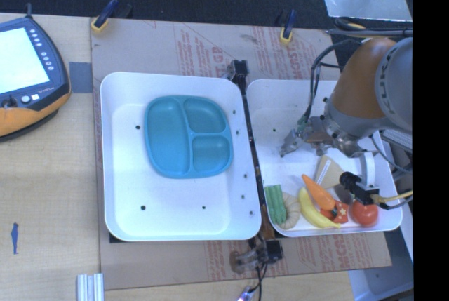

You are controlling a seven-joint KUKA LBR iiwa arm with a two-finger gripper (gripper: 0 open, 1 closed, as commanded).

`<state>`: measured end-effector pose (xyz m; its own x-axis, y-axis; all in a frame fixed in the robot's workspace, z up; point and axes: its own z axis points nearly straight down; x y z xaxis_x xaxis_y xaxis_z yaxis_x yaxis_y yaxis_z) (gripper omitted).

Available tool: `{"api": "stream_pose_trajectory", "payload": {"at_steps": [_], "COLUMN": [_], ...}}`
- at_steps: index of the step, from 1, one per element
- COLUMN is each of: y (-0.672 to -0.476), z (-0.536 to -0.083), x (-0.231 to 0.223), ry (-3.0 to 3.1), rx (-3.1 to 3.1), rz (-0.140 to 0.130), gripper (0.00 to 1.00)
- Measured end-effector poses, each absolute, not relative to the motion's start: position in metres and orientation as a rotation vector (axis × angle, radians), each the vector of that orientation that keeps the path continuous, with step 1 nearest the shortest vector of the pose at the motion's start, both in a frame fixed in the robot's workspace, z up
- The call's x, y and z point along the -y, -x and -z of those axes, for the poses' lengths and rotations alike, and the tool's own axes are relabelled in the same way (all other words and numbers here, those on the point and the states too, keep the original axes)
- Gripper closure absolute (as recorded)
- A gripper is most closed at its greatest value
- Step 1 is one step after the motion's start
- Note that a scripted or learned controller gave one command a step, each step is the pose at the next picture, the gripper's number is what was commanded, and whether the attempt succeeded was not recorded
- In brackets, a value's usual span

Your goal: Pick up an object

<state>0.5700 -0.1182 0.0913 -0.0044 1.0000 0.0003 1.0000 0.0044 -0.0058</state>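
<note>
My fingers (291, 144) hang over the bare white floor of the right bin (270, 99), and I cannot tell if they are spread or pressed together, because they look small and dark from up here. Nothing is between them. The things I could pick up all lie in a bunch at the near end of this bin: a green toy (276, 203), a banana (313, 210), a carrot (319, 194) and a tomato (363, 212). They touch each other, so I think I might bump one and push the rest away, or grab two at once. The banana and carrot look smooth and could slip out. The blue plate (188, 135) sits in the left bin (112, 152), well apart from me.
</note>
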Motion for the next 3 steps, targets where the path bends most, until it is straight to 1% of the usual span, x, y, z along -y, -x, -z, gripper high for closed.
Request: {"api": "stream_pose_trajectory", "payload": {"at_steps": [1,2,3], "y": [-0.656,-0.563,-0.521], "z": [-0.092,-0.091,-0.091], "x": [0.158,0.137,0.183], "ry": [2.216,2.214,2.217], "rx": [2.225,2.223,2.222], "rz": [-0.002,-0.006,-0.005], "gripper": [0.0,0.0,0.0]}}
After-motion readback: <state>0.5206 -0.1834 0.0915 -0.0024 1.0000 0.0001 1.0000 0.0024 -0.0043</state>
